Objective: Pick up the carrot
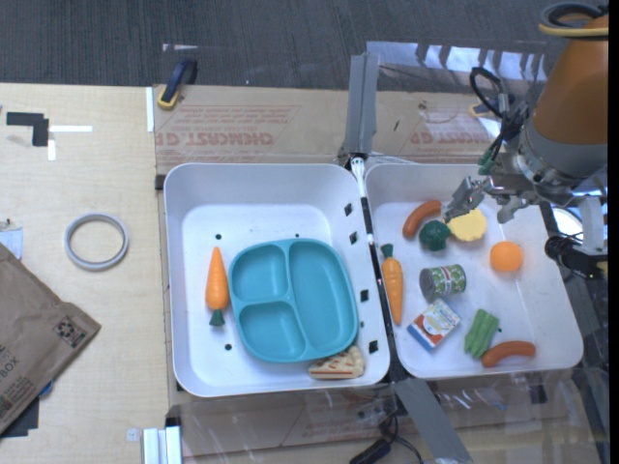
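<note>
One carrot (392, 288) hugs the right bin's (571, 341) left wall at mid-frame, so a finger could jam there. A second carrot (217, 276) lies in the left bin (184, 356). Farther back, the gripper (481, 208) hovers upper right with its fingers spread and empty.

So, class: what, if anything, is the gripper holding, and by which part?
Nothing is seen between its fingers. The gripper hovers by the yellow piece, away from both carrots.

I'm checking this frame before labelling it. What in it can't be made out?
- Pincer: too small and blurred above the right bin to tell open or shut.
- Arm: cut off by the top and right edges.
- Waffle: partly hidden under the blue plate.
- Box: print too small to read.
</note>
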Available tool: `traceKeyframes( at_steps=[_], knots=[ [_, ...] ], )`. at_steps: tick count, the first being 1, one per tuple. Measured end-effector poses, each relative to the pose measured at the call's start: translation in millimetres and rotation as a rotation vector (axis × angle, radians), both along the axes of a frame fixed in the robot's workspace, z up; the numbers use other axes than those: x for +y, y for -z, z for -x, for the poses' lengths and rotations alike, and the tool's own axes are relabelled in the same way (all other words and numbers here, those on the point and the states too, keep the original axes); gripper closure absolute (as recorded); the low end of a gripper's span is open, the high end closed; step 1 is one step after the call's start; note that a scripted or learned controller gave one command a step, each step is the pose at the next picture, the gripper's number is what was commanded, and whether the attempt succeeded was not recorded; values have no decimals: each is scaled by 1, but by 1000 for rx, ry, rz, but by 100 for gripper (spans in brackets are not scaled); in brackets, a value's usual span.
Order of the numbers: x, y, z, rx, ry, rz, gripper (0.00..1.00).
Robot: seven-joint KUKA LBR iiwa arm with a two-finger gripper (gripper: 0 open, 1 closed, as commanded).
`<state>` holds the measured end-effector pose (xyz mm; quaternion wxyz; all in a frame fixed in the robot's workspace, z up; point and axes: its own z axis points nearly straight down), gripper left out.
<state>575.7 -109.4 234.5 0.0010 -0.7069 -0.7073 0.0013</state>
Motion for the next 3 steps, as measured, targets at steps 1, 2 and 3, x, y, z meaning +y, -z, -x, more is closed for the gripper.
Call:
traceKeyframes(
  at_steps=[1, 2, 3],
  knots=[
    [-59, 16, 24, -1, -132, -1, 0],
    [-113, 47, 22, -2, -292, -1, 0],
    [-113, 132, 22, -5, -434, 0, 0]
  ],
)
